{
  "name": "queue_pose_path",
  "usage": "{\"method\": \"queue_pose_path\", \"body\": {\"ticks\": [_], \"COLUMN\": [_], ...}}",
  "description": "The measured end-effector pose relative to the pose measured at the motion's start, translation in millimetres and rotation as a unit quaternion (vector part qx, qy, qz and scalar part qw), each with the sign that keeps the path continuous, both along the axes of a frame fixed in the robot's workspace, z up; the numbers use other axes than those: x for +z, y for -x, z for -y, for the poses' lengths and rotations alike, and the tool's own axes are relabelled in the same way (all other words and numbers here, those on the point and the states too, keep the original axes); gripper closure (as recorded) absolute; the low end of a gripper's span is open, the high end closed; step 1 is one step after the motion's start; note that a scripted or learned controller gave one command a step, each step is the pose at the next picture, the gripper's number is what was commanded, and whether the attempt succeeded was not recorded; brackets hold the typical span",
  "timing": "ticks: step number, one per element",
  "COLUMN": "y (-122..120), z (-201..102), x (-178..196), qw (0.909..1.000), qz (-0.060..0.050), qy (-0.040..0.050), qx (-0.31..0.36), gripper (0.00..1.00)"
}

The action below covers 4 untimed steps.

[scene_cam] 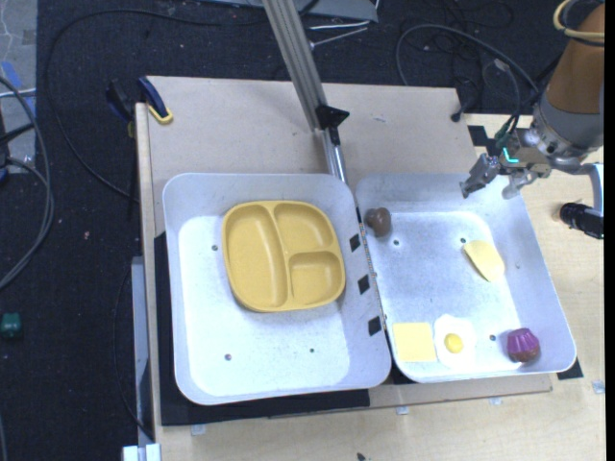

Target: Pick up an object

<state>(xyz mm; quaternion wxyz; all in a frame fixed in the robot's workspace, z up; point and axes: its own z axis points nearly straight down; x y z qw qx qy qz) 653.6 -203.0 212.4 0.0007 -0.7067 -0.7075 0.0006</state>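
My gripper [495, 183] hangs open over the far right corner of the right bin [432, 257], its two fingers spread with nothing between them. Inside that bin lie a brown round piece [379, 221] at the far left, a yellow wedge [483, 259] right of the middle, a flat yellow square [415, 342], a fried egg [455, 340] and a purple piece [522, 345] along the near side. The yellow wedge is the closest of these to the gripper, a little nearer the camera than it.
The left bin [202, 353] holds a yellow divided plate [283, 254]. A slanted metal pole [298, 51] rises from the gap between the bins at the back. Black clips [363, 281] line the wall between the two bins. Cables run over the dark floor beyond the bench.
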Motion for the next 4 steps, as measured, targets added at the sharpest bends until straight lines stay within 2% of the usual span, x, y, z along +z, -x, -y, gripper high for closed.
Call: {"method": "queue_pose_path", "body": {"ticks": [1, 2, 3, 4], "y": [-1, -2, -4, -5], "z": [0, 3, 1, 0], "x": [1, -42, -105, -121], "qw": [1.0, 1.0, 1.0, 1.0], "qz": [0.001, 0.0, -0.001, 0.001], "qy": [0.0003, 0.0005, 0.0, 0.0007], "qx": [0.0, 0.0, 0.001, 0.002], "gripper": [0.0, 0.0, 0.0, 0.0]}}
